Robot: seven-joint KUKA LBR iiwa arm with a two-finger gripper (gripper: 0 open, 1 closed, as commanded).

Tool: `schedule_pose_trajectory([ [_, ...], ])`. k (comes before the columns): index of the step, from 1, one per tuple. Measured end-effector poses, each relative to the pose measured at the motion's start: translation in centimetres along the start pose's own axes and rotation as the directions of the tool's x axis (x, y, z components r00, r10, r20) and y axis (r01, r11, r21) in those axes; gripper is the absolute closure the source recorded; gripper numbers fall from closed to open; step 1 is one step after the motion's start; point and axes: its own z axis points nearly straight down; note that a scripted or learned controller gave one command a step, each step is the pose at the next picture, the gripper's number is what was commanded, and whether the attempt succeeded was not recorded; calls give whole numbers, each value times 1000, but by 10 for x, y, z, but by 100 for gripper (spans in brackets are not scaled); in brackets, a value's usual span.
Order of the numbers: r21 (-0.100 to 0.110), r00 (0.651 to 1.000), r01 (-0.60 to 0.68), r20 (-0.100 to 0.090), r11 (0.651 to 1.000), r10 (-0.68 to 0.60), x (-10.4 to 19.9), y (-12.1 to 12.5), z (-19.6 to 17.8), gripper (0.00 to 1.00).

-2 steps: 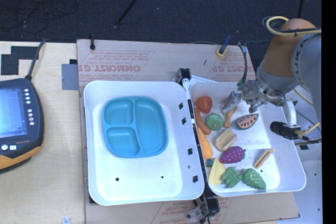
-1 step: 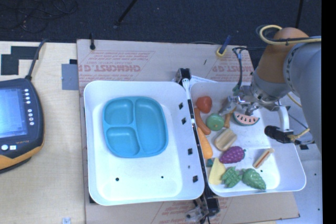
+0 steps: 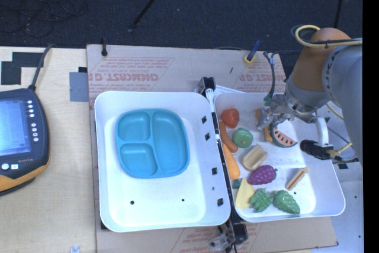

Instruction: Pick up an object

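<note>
My right bin (image 3: 331, 198) is crowded: toy foods line its left wall and front, leaving bare floor toward its right side. The watermelon slice (image 3: 283, 139) lies close beside my gripper (image 3: 270, 121), perhaps touching. A blue tray (image 3: 152, 143) occupies the left bin (image 3: 118, 198).

We see even, fairly bright light from above, with the white bins (image 3: 160, 210) nearly washed out. Shadows are soft and short. The picture is slightly grainy, and the dark floor (image 3: 177, 3) loses detail.
</note>
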Motion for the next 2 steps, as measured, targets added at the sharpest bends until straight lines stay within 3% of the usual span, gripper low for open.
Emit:
schedule_pose_trajectory([
  [1,1,1000,0,0,1000,0,0,0,0,0],
  [2,-1,1000,-1,2,1000,1,-9,0,9,0],
])
